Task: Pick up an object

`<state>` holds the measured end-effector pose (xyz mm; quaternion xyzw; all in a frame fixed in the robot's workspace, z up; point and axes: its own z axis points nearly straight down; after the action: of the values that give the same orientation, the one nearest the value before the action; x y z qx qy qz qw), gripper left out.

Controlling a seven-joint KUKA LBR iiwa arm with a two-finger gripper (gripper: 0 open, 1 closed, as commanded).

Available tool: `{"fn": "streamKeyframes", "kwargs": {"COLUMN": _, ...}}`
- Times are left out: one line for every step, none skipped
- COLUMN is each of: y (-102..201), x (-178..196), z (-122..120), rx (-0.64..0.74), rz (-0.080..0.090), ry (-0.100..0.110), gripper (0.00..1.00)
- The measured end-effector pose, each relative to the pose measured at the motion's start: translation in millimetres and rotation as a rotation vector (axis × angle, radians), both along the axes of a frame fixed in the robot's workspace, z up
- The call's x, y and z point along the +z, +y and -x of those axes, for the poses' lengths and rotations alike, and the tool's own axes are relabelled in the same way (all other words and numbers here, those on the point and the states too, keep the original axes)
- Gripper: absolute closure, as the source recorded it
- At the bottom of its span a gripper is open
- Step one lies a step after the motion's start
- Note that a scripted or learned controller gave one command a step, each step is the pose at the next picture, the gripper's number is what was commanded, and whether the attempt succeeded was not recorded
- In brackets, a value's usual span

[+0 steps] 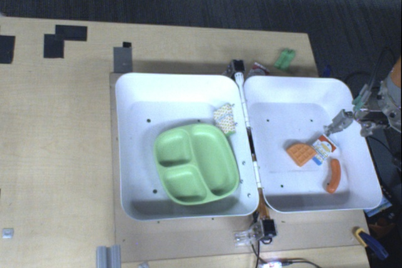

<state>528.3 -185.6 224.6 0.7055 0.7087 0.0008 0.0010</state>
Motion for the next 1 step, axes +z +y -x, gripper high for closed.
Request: {"fn": "streamKeyframes", "kwargs": {"y": 49.4, "x": -129.1, "z": -2.8, "rx": 0.0, "rz": 0.0, "ry": -0.006, "gripper": 0.0}}
